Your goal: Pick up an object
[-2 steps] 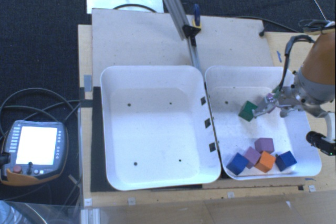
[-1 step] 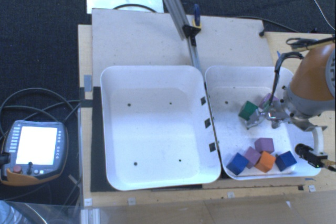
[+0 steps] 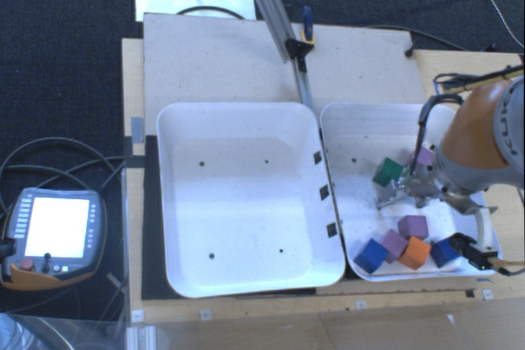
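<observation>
While dark carpet surrounds the bench (image 3: 246,61), the gripper (image 3: 392,194) grip state cannot be told.

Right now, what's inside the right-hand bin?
The right bin holds a green block, two purple blocks, an orange block and two blue blocks. A pinkish block peeks out beside the arm, which covers the bin's far right.

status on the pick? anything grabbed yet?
Done: the arm is over the right bin, with the gripper low beside the green block. In hand: nothing visibly between its fingers. Left: grasp and lift. The purple block, orange block and blue block lie on the bin floor.
</observation>
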### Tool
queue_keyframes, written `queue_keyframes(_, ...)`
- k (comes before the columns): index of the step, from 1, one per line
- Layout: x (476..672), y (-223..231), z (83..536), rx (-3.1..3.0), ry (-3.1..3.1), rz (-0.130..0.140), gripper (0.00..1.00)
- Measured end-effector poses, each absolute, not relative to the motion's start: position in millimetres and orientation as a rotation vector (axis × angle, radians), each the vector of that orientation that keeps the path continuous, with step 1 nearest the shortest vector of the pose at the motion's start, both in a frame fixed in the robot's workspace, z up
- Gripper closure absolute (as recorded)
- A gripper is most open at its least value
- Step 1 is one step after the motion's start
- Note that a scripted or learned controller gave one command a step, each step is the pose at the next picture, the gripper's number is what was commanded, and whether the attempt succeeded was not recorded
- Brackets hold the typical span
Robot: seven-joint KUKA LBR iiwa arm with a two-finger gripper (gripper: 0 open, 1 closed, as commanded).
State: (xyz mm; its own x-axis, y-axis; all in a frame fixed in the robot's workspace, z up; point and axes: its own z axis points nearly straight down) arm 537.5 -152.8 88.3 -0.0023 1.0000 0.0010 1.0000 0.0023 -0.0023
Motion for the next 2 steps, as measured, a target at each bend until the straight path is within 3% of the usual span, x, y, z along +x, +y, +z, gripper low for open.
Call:
queue_keyframes(1,539.0,-153.4,101.3,-2.218,-2.228,-0.003,1.00)
queue_keyframes(2,537.6,-143.7,153.2,-2.219,-2.230,-0.005,1.00)
